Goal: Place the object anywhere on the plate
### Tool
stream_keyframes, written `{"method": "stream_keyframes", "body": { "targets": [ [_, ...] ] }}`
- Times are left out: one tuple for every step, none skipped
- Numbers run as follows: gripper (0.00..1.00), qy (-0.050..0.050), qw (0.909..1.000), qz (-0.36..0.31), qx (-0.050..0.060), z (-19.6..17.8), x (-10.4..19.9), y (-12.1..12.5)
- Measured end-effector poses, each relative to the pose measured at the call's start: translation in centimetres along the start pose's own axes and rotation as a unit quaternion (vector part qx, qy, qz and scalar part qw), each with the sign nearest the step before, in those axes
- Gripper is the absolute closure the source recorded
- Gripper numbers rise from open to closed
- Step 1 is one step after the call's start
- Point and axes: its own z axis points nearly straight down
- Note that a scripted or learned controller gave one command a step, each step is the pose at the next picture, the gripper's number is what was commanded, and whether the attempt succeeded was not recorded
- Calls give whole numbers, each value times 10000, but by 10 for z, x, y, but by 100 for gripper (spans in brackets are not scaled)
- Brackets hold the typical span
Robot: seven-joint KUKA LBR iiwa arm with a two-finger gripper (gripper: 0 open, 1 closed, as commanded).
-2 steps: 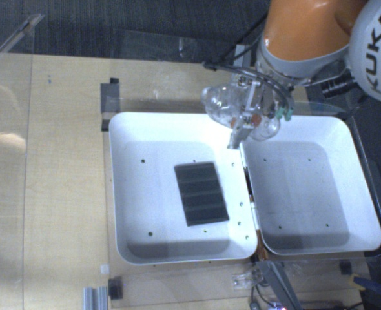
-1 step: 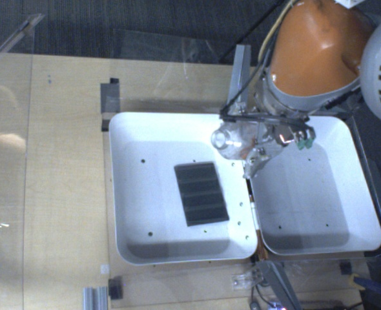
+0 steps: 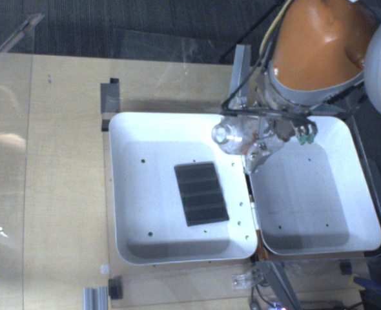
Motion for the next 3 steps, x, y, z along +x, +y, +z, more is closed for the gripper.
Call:
{"method": "stream_keyframes", "body": {
  "targets": [
    [100, -48, 10000, 10, -1, -12, -2, 1],
    [100, -97, 10000, 21, -3, -24, -5, 1],
    [100, -145, 9999, 33, -5, -36, -7, 2]
  ]
}}
